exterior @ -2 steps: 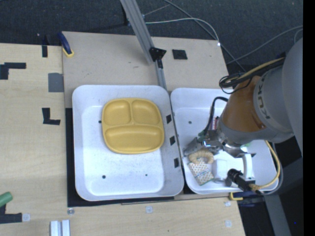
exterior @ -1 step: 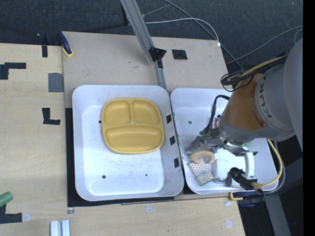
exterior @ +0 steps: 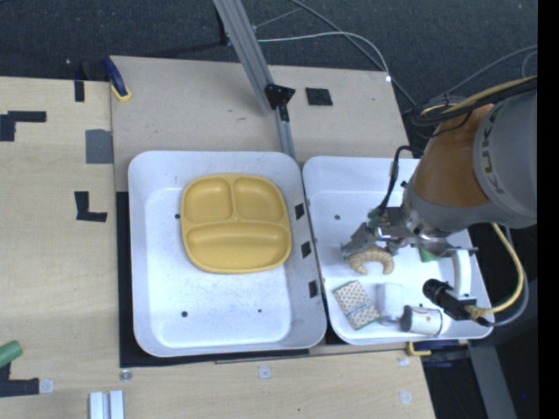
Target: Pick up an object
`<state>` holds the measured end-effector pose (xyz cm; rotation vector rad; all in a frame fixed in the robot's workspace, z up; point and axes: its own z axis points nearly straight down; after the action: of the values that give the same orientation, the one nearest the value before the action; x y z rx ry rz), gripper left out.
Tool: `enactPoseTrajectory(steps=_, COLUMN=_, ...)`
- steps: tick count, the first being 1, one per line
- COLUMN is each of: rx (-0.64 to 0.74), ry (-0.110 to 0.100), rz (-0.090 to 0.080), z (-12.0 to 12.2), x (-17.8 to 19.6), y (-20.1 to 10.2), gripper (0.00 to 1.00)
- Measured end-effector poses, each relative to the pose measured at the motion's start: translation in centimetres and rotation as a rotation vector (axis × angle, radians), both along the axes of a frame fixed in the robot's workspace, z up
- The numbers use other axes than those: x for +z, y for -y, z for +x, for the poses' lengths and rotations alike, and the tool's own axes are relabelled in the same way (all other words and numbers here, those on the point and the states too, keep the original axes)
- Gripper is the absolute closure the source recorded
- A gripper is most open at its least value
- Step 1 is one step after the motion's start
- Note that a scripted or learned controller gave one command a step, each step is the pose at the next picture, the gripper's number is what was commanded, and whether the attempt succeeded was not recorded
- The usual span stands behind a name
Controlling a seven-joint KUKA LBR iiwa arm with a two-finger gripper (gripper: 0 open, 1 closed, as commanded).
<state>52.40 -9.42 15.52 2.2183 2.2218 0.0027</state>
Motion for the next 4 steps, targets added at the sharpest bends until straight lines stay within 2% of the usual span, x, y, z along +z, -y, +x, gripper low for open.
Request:
enactPoseTrajectory(steps=1, rx=0.000, ry=0.001, rz=-0.001, z=1.1, x=5.2, y=0.1, gripper=1.00)
enactPoseTrajectory(steps=2, rx=0.000, ry=0.000, rz=0.000, z=0.7, x=9.5, y=-0.2, gripper=1.00)
enactPoseTrajectory(steps=3, rx=0.006, ry=-0.004, rz=0.002, z=0.0, x=9.9, y=-5.8, gripper=1.00)
enactPoseTrajectory(steps=4, rx=0.005, ry=-0.007, rz=0.001, z=-1.3, x=8.0, y=-11.3, gripper=1.00)
